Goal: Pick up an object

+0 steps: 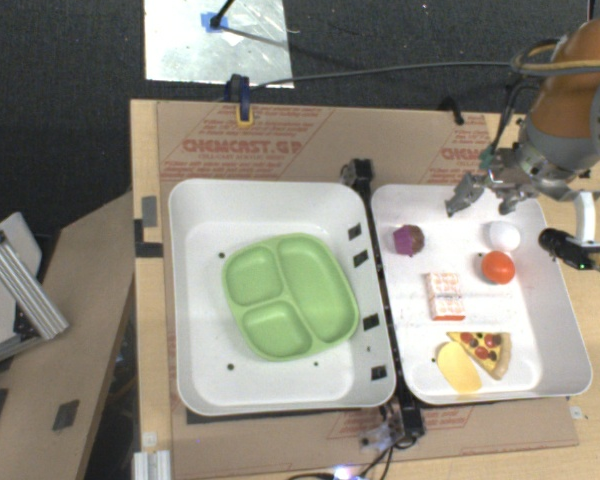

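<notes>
Hovering over the far edge of the right bin (570, 343), the gripper (487, 197) hangs with its two fingers spread apart and nothing between them, so it is released and holds no object. It sits above bare white floor, just behind the white ball (502, 235) and to the right of the purple piece (408, 239), which suggests the arm is poised high to choose a target rather than committed to one.

All the loose objects lie in this right bin, spaced apart, which leaves finger room around each. The orange ball (497, 267) rests just in front of the white ball, nearly touching it; both are round and offer no preferred axis. The small red-and-white box (444, 295) lies flat near the bin's middle, its long axis running roughly front to back. The pizza slice (481, 350) lies near the front wall, its tip apparently pointing left, beside a yellow piece (459, 370) whose shape is hard to make out.

The left bin (190, 268) carries a green divided tray (290, 295), tilted diagonally.
</notes>
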